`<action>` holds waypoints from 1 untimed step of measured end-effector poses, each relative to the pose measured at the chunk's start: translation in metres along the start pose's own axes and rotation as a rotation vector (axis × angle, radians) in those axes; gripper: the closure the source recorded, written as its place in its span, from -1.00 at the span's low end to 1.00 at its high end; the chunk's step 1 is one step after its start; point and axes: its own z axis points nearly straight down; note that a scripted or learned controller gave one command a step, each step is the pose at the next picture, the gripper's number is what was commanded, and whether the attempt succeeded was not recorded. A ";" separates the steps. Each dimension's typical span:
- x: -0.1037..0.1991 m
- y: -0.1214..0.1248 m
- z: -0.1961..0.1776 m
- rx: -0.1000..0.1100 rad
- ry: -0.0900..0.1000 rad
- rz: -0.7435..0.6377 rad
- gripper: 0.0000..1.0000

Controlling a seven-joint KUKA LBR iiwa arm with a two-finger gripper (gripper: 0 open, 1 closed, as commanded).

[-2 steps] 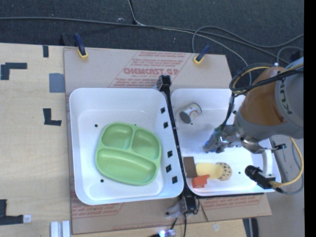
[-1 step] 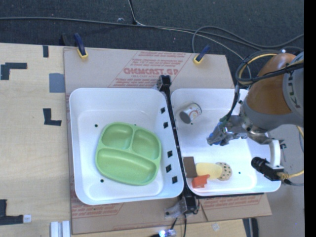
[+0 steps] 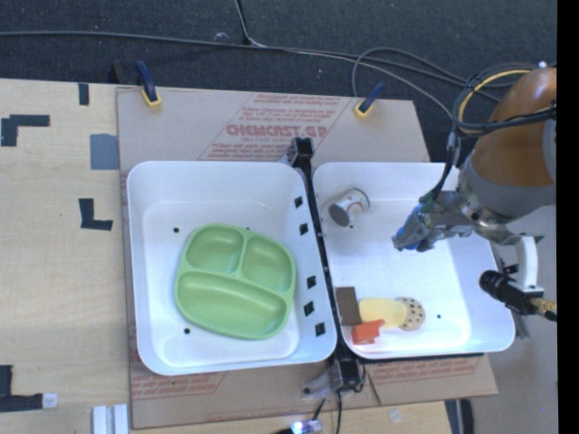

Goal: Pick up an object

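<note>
Two white bins (image 3: 145,242): green divided plate (image 3: 237,280) left; cup (image 3: 347,207), toy food (image 3: 384,315) right; gripper (image 3: 412,235) state unclear.

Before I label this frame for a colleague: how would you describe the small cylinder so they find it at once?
Find the right-hand white bin. Near its far left corner, beside the black divider, lies a small metal cylinder on its side. It sits alone, unlike the brown, yellow and orange pieces clustered at the near edge.

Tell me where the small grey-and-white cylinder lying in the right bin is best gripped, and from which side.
Probably across its round sides near mid-length, coming straight down. The small grey-and-white cylinder lies on its side, apart from the bin walls, so fingers should close across its axis. The gripper hovers to its right.
</note>
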 end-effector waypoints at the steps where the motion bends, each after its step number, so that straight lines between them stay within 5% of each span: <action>1: 0.048 0.005 -0.005 0.005 0.003 -0.005 1.00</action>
